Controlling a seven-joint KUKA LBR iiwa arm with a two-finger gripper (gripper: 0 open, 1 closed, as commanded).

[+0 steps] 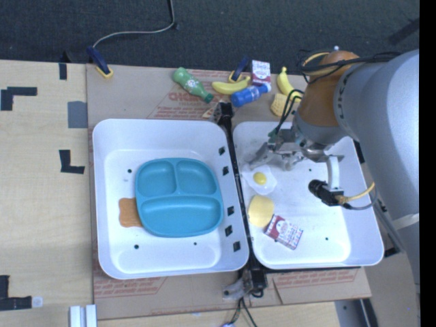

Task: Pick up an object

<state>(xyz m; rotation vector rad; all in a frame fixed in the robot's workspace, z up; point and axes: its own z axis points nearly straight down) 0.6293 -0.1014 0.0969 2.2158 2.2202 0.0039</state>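
Grey pincer (opening hard to tell) hovers just above fried egg.

Two bins sit side by side on the bench; the left bin holds a divided plate lying over a flat piece at its left; the right bin holds a fried egg, a round piece below it and a packet to the right; a bottle and bananas lie behind the bins.

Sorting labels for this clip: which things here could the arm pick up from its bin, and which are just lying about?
In play: gripper, fried egg, yellow lemon, red packet.

Lying about: blue plate, green bottle, banana, blue bottle.
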